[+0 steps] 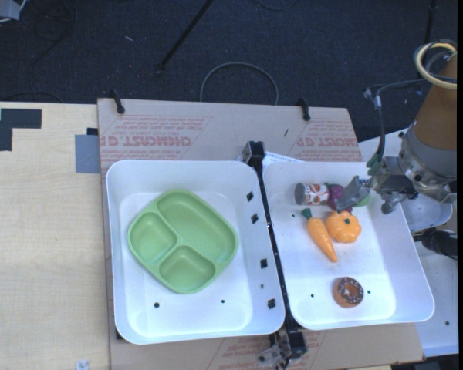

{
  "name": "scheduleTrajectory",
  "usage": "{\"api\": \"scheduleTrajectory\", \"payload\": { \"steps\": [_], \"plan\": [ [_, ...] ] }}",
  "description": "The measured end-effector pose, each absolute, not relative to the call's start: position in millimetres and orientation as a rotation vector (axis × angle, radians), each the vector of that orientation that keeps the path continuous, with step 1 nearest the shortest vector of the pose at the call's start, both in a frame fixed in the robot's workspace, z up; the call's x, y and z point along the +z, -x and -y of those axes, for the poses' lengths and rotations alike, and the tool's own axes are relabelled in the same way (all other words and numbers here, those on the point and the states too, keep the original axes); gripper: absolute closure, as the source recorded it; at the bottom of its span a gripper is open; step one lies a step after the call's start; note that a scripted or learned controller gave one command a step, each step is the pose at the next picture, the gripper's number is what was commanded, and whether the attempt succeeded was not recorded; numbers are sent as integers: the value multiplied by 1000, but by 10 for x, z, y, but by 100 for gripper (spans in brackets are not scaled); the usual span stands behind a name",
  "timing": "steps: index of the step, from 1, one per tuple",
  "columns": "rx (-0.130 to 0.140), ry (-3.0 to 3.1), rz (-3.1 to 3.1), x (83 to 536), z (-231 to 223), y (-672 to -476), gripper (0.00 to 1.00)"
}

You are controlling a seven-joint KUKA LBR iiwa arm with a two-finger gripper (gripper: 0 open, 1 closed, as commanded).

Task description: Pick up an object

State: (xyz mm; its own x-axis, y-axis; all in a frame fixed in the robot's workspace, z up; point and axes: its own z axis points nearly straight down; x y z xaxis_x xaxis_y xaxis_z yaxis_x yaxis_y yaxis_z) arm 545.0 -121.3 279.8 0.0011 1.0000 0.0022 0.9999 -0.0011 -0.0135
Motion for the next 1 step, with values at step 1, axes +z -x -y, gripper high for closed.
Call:
{"api": "scheduleTrajectory", "payload": {
  "steps": [1],
  "plan": [
    [3, 2219, 2220, 2850, 1214, -5466, 0]
  ]
}}
